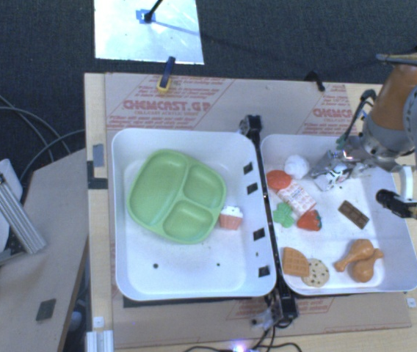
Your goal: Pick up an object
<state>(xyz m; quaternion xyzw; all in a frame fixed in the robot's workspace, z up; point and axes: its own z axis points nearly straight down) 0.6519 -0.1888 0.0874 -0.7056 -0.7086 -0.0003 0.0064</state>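
Two shallow white bins sit side by side on the desk (194, 94): the left bin (150, 270) and the right bin (403, 266). The left bin holds a green divided plate (175, 195), lying flat, and a small cupcake toy (231, 218) touching the plate's right rim.

The right bin holds the loose play-food items. Near its upper left lie a white ball-shaped piece (296, 166) and, just below it, an orange-red piece (278, 180). A pink-and-white wrapped packet (297, 196) lies beside these, with a green broccoli-like piece (283, 215) and a red strawberry (310, 221) just under it. A brown chocolate bar (354, 213) lies apart toward the right. Along the lower edge lie a waffle piece (294, 261), a chocolate-chip cookie (316, 273) touching it, and a chicken drumstick (360, 259).

The grey arm (414, 108) enters from the right, its jaws (335, 173) low over the upper part of the right bin. A small white-and-dark object appears at the jaw tips, but whether the jaws are clenched on it or released cannot be told. The white ball-shaped piece lies just left of the jaws; the wrapped packet lies near, below and to their left; the chocolate bar lies below and to their right.
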